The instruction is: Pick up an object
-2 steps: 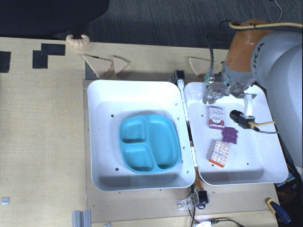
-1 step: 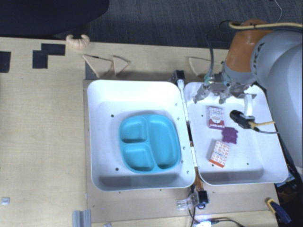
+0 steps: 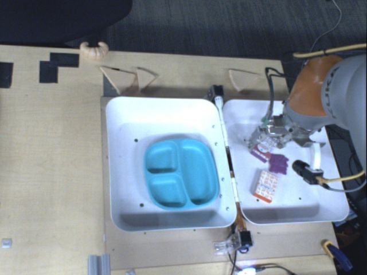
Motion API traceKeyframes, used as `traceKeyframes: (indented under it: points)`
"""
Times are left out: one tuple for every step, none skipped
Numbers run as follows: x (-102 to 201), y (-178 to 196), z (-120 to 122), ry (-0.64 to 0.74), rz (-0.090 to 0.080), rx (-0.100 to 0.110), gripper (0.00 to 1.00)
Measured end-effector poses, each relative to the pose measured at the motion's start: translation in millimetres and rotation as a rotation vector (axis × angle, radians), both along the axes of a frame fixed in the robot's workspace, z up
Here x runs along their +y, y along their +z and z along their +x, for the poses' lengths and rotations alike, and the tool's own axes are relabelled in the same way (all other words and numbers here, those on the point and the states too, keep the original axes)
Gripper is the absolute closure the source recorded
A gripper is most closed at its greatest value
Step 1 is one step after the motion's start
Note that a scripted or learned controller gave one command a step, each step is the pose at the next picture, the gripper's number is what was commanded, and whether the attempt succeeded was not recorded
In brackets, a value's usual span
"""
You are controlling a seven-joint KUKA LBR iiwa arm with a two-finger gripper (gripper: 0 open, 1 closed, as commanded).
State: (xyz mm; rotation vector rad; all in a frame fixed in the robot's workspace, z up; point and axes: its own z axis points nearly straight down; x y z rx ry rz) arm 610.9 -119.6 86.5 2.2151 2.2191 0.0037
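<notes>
I see the gripper low in the right bin, near its middle, right over a small pink object; I cannot tell its state. Just beside lies a purple piece, and a patterned orange-and-white packet toward the near edge, its print unreadable. A blue divided tray fills the left bin.

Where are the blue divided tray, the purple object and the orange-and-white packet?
blue divided tray [image 3: 181, 173]: camera view, on the ridge between its compartments, left bin.
purple object [image 3: 278, 164]: camera view, on its middle, right bin.
orange-and-white packet [image 3: 265, 185]: camera view, on its printed top face, right bin.
</notes>
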Motion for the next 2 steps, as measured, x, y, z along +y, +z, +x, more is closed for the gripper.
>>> traceKeyframes:
  points:
    - [2, 12, 2, 0.002, 0.001, -0.006, 1.0]
    - [44, 99, -65, 0.003, 0.004, 0.004, 1.0]
